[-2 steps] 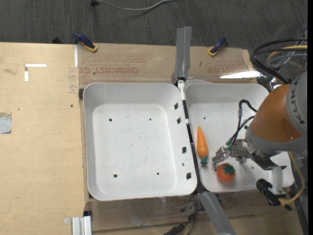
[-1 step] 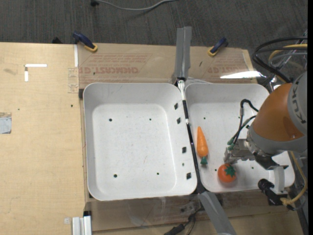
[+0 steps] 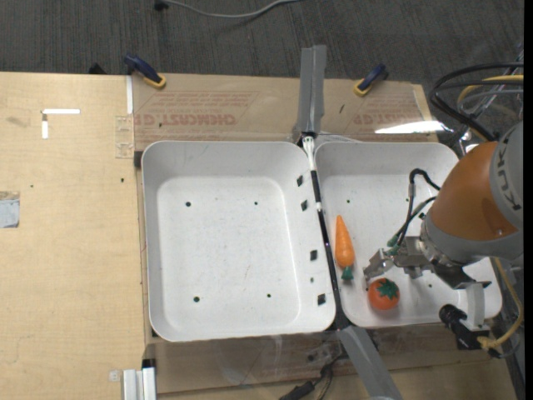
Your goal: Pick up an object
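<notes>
**Over the tomato, nothing held**

My gripper hangs in the right bin, fingers parted and holding nothing, just above the tomato. The carrot lies close to its left. I judge the round tomato may roll from my closing fingers, or I may nudge the carrot. The cardboard bears reversed red lettering I cannot read with confidence.

Bright, even overhead light, sharp focus, glare on cardboard.

Matt wooden bench, 2 smooth white plastic bins, glossy plastic carrot
</notes>
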Available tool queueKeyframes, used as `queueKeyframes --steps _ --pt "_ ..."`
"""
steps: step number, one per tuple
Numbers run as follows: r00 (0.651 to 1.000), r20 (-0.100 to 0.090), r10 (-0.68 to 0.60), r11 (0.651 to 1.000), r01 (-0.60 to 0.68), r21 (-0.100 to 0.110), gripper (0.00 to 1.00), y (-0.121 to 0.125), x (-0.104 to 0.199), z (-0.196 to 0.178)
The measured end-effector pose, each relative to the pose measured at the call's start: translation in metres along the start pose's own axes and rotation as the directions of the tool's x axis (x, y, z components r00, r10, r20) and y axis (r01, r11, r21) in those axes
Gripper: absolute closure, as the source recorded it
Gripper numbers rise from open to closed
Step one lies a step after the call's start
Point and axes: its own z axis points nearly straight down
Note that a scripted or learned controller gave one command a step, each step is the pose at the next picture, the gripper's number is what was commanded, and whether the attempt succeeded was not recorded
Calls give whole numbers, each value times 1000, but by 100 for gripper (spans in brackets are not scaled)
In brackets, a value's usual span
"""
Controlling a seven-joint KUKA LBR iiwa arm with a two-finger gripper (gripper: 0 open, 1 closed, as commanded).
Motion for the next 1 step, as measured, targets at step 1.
queueKeyframes --steps 1 --pt "1000 -1 3 1000 -3 8 100 -1 -1 -5"
